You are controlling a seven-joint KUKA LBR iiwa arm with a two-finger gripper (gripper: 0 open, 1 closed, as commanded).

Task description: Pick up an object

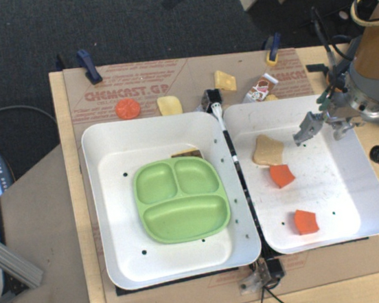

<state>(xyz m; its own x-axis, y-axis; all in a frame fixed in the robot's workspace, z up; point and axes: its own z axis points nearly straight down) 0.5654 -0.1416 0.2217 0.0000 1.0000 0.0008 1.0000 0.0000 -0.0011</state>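
Tan bread slice [267, 150] lies flat near two orange blocks [282, 176]; fingers' [309, 127] state: cannot tell.

Tray [180, 199] in L bin [108, 192]; blocks [282, 176] R bin [346, 182]

Right bin: tan bread slice [267, 150], flat; orange block [282, 176] just beside it; second orange block [305, 221] apart.

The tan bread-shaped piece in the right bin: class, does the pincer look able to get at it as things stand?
Probably yes. The pincer hangs just right of the tan piece, with bare bin floor between them. An orange block touches its lower edge but leaves the top free.
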